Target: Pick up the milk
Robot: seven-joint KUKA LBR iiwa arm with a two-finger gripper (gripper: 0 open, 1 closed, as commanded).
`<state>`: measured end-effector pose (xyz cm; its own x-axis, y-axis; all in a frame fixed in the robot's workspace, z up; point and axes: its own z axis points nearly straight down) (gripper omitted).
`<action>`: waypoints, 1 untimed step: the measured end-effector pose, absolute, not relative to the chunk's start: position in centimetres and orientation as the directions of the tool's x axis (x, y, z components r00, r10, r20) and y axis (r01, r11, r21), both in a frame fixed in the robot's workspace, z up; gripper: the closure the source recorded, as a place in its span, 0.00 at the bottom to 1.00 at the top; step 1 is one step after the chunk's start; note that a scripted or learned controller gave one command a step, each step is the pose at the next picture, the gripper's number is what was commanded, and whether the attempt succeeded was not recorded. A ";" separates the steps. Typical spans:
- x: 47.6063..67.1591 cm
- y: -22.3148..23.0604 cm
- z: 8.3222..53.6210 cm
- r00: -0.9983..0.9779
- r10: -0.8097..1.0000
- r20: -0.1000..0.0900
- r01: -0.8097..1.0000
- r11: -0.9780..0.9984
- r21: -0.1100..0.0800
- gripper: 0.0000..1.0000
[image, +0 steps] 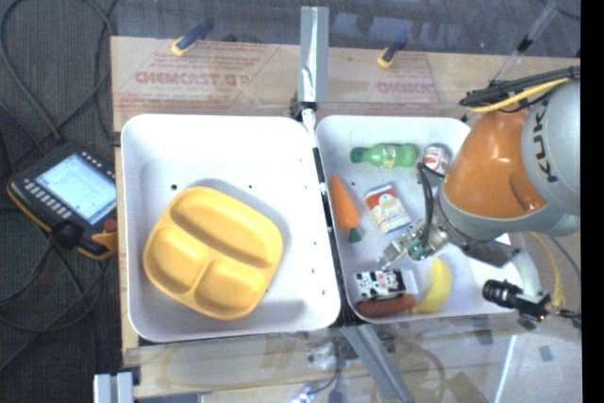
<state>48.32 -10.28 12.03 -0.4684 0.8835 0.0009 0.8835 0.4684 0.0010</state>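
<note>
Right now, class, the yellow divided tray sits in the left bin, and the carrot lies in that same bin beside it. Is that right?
Not quite. The yellow tray does sit in the left bin, but the carrot lies in the right bin, along its left wall. The camera view shows the divider between the tray and the carrot.

The milk point(386, 281) is a small carton with black-and-white cow patches, lying on its side near the front edge of the right bin point(326, 167). It rests just above the sausage point(383, 304) and left of the banana point(435, 286)
</note>
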 end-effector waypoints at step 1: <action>48.3 -10.3 12.0 -0.468 0.883 0.001 0.883 0.468 0.001 0.00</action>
